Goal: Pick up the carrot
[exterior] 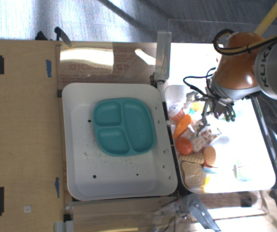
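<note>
The gripper [205, 121] hangs over the right bin [254, 149], its thin fingers pointing down; the view is too glary and cluttered there to tell how far apart they stand, and nothing can be seen held between them. Just below the claw lies a crumpled, speckled white wrapper [207, 136], and to the claw's left, close by, lies the carrot [182, 126], a short orange piece set at a slant against the bin's left wall. Above the carrot, still left of the claw, sit a small orange-and-white item [176, 111] and a white cup-like thing [176, 94]. Below the carrot rests a round red-orange fruit [185, 147], then a tan egg-shaped piece [209, 155] below the claw, and further down a pale bread-like slab [193, 173]. These things crowd the left side of the right bin, touching or nearly touching one another, so the carrot is hemmed in above and below. A small pale object [240, 170] lies apart, down and to the right of the claw.

Well to the claw's left, the left bin [75, 129] holds a teal divided plate [124, 126] with three compartments, lying flat.
</note>
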